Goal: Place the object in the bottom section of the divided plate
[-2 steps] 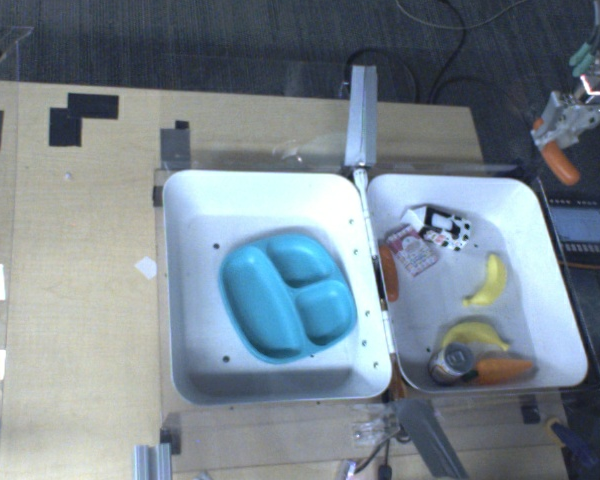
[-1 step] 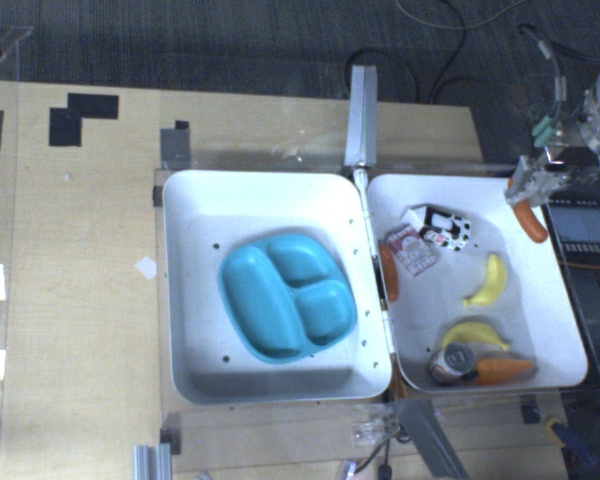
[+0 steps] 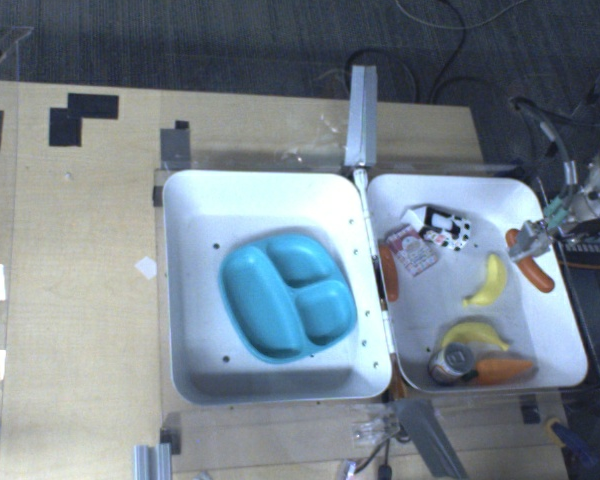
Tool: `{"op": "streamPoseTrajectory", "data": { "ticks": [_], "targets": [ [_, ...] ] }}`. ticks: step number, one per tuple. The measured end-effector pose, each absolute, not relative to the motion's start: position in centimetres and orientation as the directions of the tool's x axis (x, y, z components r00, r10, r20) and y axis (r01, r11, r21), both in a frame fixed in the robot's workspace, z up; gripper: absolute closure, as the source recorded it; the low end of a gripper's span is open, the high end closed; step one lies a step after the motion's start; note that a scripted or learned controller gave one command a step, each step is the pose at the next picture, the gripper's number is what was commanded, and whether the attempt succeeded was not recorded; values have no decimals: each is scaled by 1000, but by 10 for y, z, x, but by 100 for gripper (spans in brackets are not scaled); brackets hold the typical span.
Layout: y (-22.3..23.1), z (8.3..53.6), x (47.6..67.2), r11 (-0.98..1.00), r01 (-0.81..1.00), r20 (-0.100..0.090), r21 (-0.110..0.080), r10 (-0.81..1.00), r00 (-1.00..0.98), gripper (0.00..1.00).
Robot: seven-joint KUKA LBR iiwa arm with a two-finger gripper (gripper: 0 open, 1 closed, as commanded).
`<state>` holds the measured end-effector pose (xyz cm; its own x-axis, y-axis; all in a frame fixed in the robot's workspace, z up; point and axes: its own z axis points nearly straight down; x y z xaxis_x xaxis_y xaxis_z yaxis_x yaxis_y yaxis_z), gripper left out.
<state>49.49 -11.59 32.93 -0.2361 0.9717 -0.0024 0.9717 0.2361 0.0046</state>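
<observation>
A blue divided plate [image 3: 285,298] lies in the left bin [image 3: 195,218], with one long section on its left and two smaller ones on its right. My gripper [image 3: 529,239] hangs at the right side of the right bin [image 3: 570,338], just over the upper end of an orange-red sausage [image 3: 538,274] that lies against the bin's right wall. Nothing is seen lifted in the gripper.
The right bin also holds a yellow banana [image 3: 489,281], a second banana [image 3: 477,333] beside a can [image 3: 450,364], an orange carrot [image 3: 502,370], a red-white packet [image 3: 411,252], a black-and-white item [image 3: 446,228] and another sausage [image 3: 389,274] by the divider wall.
</observation>
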Motion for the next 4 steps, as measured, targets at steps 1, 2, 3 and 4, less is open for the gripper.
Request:
{"op": "streamPoseTrajectory", "data": {
  "ticks": [1, 2, 3, 4],
  "targets": [
    [-107, 317, 489, 227, 974, -3, 7, 974, -227, 100],
    [-105, 369, 488, 212, 977, -3, 8, 977, -212, 100],
    [-78, 434, 532, 44, 999, -2, 7, 999, -44, 100],
    [-73, 353, 488, 171, 985, -2, 4, 985, -171, 100]
  ]
}}
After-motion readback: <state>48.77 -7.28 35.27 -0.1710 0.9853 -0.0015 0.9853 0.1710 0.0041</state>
